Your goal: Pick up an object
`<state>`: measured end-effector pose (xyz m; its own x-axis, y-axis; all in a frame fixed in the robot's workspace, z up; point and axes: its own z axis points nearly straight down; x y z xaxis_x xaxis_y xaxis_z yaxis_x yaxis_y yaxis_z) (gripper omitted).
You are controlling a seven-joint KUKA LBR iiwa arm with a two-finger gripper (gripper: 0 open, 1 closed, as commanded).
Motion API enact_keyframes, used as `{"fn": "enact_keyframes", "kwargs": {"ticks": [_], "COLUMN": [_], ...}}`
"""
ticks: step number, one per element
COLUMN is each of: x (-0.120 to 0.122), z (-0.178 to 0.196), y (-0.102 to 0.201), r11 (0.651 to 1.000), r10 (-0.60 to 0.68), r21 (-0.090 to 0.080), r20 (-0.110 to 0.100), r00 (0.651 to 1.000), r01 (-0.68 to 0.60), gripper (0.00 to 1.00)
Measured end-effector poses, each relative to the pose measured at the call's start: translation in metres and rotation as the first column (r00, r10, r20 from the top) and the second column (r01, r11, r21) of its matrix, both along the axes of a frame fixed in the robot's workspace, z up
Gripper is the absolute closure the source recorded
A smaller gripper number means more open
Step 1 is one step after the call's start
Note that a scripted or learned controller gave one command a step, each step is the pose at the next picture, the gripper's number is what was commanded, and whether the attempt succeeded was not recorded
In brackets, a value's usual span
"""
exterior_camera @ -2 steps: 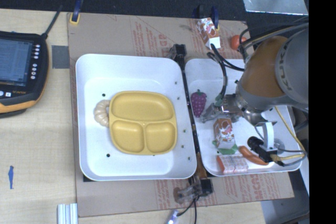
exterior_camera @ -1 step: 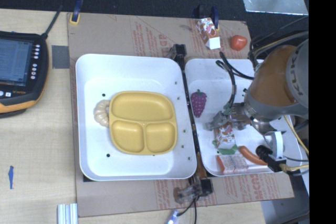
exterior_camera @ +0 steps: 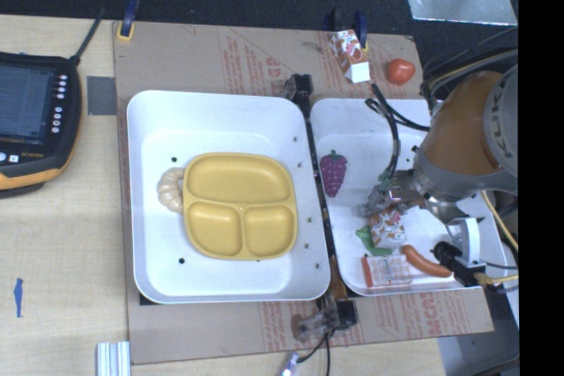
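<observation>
Camera view looks down on a pale wooden bench [exterior_camera: 62,260] carrying two shallow white bins on a sheet of cardboard. Inside the left white bin [exterior_camera: 150,189] lies a yellow three-compartment plastic tray [exterior_camera: 238,204], with a pale cream knobbly object [exterior_camera: 170,188] touching its left edge. Over the right white bin [exterior_camera: 352,123] reaches the grey arm with its orange band [exterior_camera: 458,136], and the hand [exterior_camera: 385,205] sits low in the bin directly over a small red-and-white printed packet [exterior_camera: 388,229]; whether the hand is apart or together cannot be told. A purple toy grape bunch [exterior_camera: 333,172] lies near the bin's left wall. Nearer, a flat red-and-white carton [exterior_camera: 386,271] lies beside an orange sausage-shaped toy [exterior_camera: 426,261]. Beyond the bins, a small red tomato-like ball [exterior_camera: 400,71] rests on the cardboard.
</observation>
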<state>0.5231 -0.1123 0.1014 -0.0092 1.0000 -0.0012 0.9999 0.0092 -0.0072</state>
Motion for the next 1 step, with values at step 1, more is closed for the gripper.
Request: {"fn": "enact_keyframes", "kwargs": {"ticks": [1], "x": [0.079], "z": [0.0909], "y": [0.0821], "r11": [1.0], "r10": [-0.004], "r21": [0.002], "r20": [0.005], "r00": [1.0], "r01": [0.004], "gripper": [1.0]}}
